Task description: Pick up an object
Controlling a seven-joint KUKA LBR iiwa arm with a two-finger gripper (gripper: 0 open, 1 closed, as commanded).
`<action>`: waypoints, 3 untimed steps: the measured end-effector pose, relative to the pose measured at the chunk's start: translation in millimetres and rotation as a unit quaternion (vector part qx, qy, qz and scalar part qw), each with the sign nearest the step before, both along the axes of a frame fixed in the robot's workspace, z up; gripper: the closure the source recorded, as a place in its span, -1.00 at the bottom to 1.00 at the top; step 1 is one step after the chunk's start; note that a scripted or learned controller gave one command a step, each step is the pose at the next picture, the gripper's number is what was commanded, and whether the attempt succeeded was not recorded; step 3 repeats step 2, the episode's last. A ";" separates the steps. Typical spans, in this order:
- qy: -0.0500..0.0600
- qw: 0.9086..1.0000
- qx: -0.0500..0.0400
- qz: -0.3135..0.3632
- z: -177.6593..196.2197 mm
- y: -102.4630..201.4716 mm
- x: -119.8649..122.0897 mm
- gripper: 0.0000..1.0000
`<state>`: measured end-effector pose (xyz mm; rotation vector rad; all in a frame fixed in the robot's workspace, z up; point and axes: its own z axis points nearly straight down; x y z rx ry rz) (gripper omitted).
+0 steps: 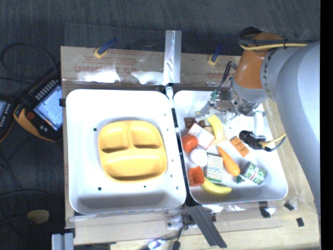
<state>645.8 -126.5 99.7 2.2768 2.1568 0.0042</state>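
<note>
Your gripper [225, 104] hangs over the upper part of the right bin [278, 189]; whether it's parted or closed can't be told from this slant. Just below it lies a yellow banana-shaped toy [215, 126], tilted among the pile. It looks like light, stiff, slick plastic, so take it across the narrow middle, not the tapering ends. Below sit an orange carrot [228, 161], a white ball [198, 156] and a second banana [215, 188]. The left bin [78, 191] holds a yellow divided tray [132, 150].
</note>
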 end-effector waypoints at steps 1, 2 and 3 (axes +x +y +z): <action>0.001 1.000 0.001 0.001 8.2 1.0 -0.4 1.00; 0.003 1.000 0.000 0.009 138.7 75.4 -1.3 1.00; 0.003 1.000 0.000 0.009 138.7 75.4 -1.3 1.00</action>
